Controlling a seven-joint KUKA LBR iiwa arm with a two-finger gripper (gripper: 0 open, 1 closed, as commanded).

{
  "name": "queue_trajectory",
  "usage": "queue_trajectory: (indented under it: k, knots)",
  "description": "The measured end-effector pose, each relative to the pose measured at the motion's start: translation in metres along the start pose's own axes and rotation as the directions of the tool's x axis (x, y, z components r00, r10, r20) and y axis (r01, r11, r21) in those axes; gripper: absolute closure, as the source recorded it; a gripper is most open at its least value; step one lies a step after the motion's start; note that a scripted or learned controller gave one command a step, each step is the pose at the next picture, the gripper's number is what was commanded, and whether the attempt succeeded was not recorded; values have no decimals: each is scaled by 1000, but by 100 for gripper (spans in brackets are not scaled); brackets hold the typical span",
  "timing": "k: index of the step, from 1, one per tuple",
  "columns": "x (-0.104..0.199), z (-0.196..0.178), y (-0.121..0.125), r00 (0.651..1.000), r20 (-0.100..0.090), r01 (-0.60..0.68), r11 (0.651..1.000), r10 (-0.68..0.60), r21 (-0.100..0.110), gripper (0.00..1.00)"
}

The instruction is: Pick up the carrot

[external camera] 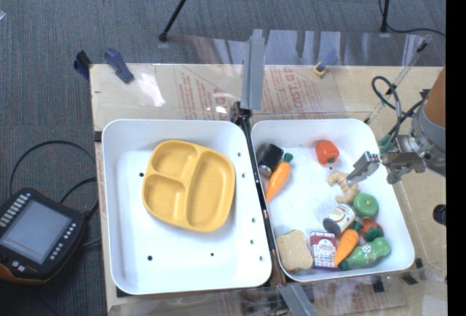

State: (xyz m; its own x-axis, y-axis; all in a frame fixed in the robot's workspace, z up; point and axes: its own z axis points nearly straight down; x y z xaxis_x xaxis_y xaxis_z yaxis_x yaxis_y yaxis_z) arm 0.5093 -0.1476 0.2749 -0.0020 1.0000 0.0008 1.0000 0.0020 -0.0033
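Approach was the step in hand, as I judged it — the gripper [368, 165] hung over the right side of the right bin [306, 129], and nothing sat between its parts. Whether the tool was spread or pressed together I could not tell; from this slant it was too small and too blurred.

Two orange carrots lay in that bin. One carrot [277, 180] was by the left wall, with its green top pointing up and to the right, touching a black object [268, 156] just above it. White floor was free on its right side. The second carrot [346, 247] lay low in the bin, in a crowd: a green bottle-shaped toy [368, 254] on its right, a small red-and-white box [322, 249] on its left, other toys above it.

The task sentence did not say which carrot. In my judgement the left one was the easier — it lay more apart, so the tool would have room on both long sides. For that, the arm would need to travel left across the bin, turn the tool across the carrot's body, and come down around its thicker part.

The left bin [124, 234] carried a yellow divided plate [189, 183].
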Motion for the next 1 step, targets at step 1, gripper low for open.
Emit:
queue_trajectory:
  k: [1]
  knots:
    - [0, -8, 0, 1000, -2, -1, 1000, 1, 3, 100]
